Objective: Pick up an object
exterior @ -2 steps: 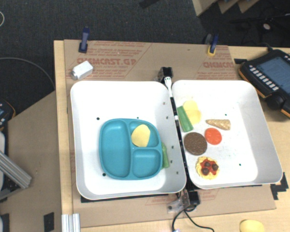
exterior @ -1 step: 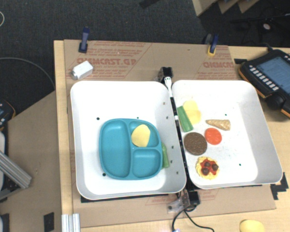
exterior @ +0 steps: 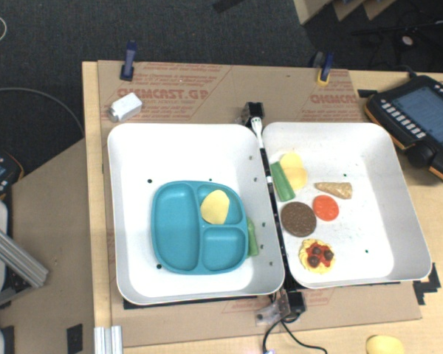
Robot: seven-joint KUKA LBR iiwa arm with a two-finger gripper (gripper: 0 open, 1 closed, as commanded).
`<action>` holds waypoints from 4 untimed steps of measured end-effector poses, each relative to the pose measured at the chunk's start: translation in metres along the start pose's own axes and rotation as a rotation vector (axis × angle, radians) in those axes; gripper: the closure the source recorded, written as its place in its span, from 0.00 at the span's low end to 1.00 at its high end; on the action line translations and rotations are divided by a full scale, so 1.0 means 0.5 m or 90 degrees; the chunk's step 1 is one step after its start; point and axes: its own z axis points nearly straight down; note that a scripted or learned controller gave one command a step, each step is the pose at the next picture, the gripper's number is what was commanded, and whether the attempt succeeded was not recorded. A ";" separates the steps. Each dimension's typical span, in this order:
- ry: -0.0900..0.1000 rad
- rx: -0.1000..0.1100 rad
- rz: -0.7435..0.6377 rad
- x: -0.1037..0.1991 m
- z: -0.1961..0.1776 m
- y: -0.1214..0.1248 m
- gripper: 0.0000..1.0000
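Left bin [exterior: 125,198]: it carries a teal divided plate [exterior: 179,231] with three compartments. A yellow, lemon-like toy piece [exterior: 215,206] lies in the upper right compartment, partly across the dividing ridge. A thin green strip [exterior: 252,236] lies just beside the plate's right rim, between the plate and the bin wall. It is too narrow and too close to the wall to recommend as a target.

Right bin [exterior: 376,161]: six toy food pieces sit in a loose cluster toward its left half. A green stick [exterior: 282,181] lies against the left wall, touching a yellow piece [exterior: 293,170] beside it. Below these are a brown round disc [exterior: 298,218], a red-orange disc [exterior: 325,208] and a tan wedge [exterior: 334,189] near one another. A small pizza-like piece [exterior: 317,255] with dark toppings sits nearest the front wall.

Gripper: state of the jaws cannot be told at this moment. No object is held, so the pick is judged not yet begun.

Recommendation: any item satisfies the task, so choose for clearance. The tan wedge and the pizza-like piece have bare bin floor on their right sides, toward the arm's approach. The flat discs look low and may slip under the closing jaws. The green stick is pinched between wall and neighbour and should be avoided. Descend vertically over the chosen piece, jaws spread across its narrow dimension, and close only once at floor level.

Risk: neighbouring pieces may be nudged.
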 end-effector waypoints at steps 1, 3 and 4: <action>-0.006 -0.017 -0.004 0.102 -0.236 0.038 1.00; -0.004 -0.019 -0.006 0.245 -0.237 0.143 1.00; -0.001 0.001 -0.001 0.270 -0.003 0.135 1.00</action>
